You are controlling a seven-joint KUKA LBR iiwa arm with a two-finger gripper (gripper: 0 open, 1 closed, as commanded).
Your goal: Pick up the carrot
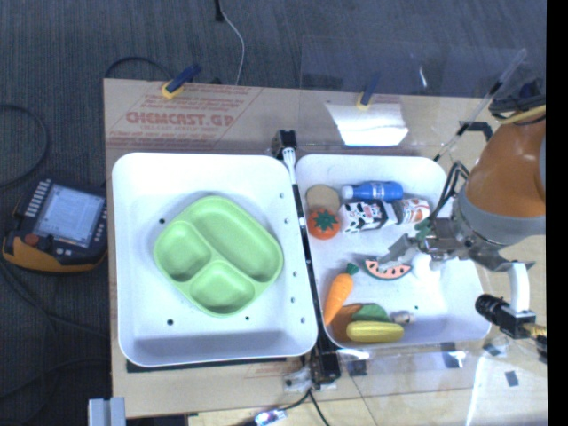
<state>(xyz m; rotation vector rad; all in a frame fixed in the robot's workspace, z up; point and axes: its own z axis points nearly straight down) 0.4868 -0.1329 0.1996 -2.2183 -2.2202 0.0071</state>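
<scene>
Two white bins sit side by side on the tabletop. The right bin [453,319] holds the carrot [336,296], lying against its left wall, tip beside a banana [374,331]. The pincer [410,245] hovers above a watermelon slice [390,268], apart from the carrot; its opening cannot be told, and no item is seen within it. The left bin [133,327] holds a green tray [218,254].

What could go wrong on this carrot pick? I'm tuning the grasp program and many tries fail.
1. Crowding: the carrot lies against the bin's left wall, its lower end touching the green toy and banana. The hand may snag a neighbour or the wall.
2. Path: the watermelon slice sits between hand and carrot and could get knocked.
3. The carrot lies at a slant, so a misaligned grip may slip.
</scene>
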